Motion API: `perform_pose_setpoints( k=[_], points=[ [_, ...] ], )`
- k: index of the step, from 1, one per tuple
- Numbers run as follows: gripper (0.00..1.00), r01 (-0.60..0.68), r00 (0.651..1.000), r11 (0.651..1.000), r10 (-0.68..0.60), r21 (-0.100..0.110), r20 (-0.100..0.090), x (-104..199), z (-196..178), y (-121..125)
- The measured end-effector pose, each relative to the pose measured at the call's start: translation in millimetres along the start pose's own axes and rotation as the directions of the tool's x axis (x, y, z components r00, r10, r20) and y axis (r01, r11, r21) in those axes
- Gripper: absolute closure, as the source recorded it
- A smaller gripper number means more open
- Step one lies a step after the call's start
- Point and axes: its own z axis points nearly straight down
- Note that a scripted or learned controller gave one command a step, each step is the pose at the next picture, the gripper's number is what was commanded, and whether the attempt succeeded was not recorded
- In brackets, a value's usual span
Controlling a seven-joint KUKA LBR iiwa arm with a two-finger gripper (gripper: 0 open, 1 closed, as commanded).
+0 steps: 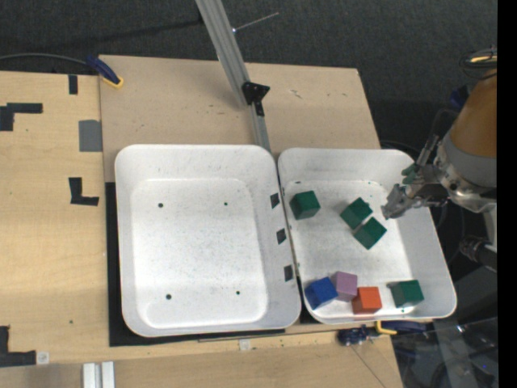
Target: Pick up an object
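Overhead view of the bench (202,79) with two shallow white bins side by side. The left bin (129,217) carries no blocks; the right bin (428,241) holds seven small blocks: a green one (304,204) toward the far left, a pair of green blocks (355,213) and (371,234) touching near the centre, and along the near wall a blue block (321,291), a purple block (346,284), an orange block (367,299) and a further green block (406,293). The gripper (396,204) hangs over the right side of this bin, just beside the central green pair — whether the jaws are spread or pressed together cannot be told at this resolution, and nothing is seen between them. The step in hand appears to be the approach; the next move calls for centring over one block, probably a central green one, then descending. No brand, label or legible writing is visible.
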Motion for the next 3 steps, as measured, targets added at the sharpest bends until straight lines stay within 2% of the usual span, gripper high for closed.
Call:
perform_pose_setpoints(
  k=[2, 3],
  points=[
    [1.00, 0.001, 1.000, 1.000, -0.001, 0.001, -0.001, 111, 25, 9],
    [1.00, 0.002, 1.000, 1.000, -0.002, 0.000, -0.001, 162, 15, 17]
  ],
)
